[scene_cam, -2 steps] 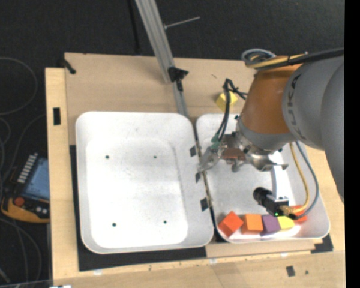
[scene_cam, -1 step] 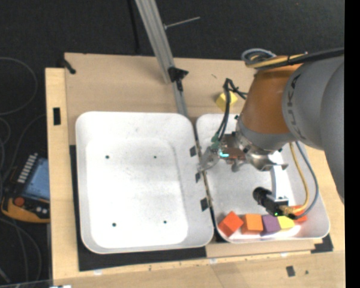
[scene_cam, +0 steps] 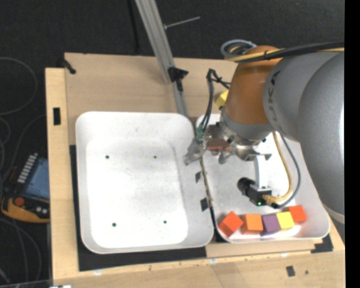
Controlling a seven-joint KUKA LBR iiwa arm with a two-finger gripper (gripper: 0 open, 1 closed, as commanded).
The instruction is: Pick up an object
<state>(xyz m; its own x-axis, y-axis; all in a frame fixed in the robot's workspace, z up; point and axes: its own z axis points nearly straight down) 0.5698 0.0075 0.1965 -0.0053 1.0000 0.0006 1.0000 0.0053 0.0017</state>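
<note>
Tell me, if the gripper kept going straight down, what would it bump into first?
Probably the white floor of the right bin, near its left wall. The gripper points down there, and the coloured blocks sit further along. Depth is hard to judge.

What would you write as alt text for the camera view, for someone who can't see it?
A grey and orange robot arm reaches in from the right over the right-hand white bin, where five blocks, red, orange, purple, yellow and red, sit in a row along the near edge. The left bin lies beside it.
</note>
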